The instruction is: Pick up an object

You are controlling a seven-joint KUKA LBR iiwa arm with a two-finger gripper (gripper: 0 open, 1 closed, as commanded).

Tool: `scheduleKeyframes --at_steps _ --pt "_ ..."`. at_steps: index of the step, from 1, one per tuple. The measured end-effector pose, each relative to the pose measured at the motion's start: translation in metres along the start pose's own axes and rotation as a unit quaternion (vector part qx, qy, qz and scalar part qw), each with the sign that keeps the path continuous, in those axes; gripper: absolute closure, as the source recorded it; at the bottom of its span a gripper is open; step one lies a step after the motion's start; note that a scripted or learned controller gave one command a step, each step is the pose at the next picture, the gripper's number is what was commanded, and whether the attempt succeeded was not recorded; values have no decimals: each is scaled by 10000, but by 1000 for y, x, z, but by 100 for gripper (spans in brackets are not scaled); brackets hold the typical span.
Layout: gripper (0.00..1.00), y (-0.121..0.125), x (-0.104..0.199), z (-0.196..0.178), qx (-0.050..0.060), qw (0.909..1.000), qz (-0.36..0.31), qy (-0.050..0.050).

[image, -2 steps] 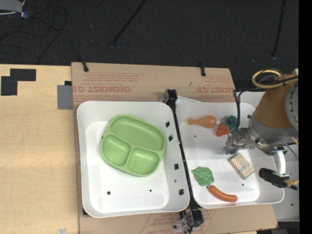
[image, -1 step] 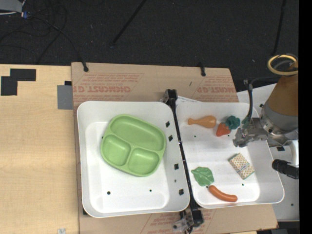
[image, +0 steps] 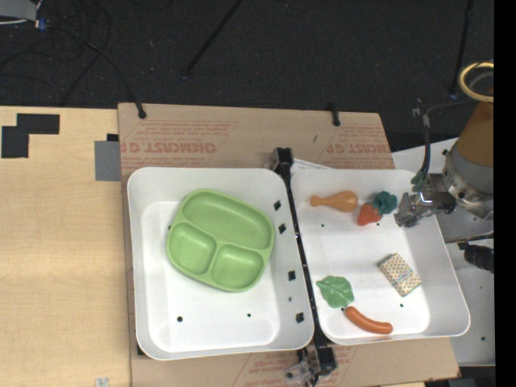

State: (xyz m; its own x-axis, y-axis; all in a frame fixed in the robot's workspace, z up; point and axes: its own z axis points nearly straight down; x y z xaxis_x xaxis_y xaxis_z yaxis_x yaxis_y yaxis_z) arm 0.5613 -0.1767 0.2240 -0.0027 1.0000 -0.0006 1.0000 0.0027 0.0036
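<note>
Toy foods (image: 358,208) loose in right bin (image: 451,313); arm's jaws (image: 409,213) at its rim, state unclear.

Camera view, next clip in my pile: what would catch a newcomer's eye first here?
The big green divided plate stands out at once, lying alone in the left bin. Next come the small toys scattered in the right bin: a chicken drumstick and a strawberry near the far edge, a green leaf and an orange sausage near the front. The gripper hangs at that bin's far right edge.
</note>
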Motion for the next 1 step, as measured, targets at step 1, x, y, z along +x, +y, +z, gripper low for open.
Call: scheduleKeyframes --at_steps 1 --pt "100 6 7 -59 -1 10000 0 -2"
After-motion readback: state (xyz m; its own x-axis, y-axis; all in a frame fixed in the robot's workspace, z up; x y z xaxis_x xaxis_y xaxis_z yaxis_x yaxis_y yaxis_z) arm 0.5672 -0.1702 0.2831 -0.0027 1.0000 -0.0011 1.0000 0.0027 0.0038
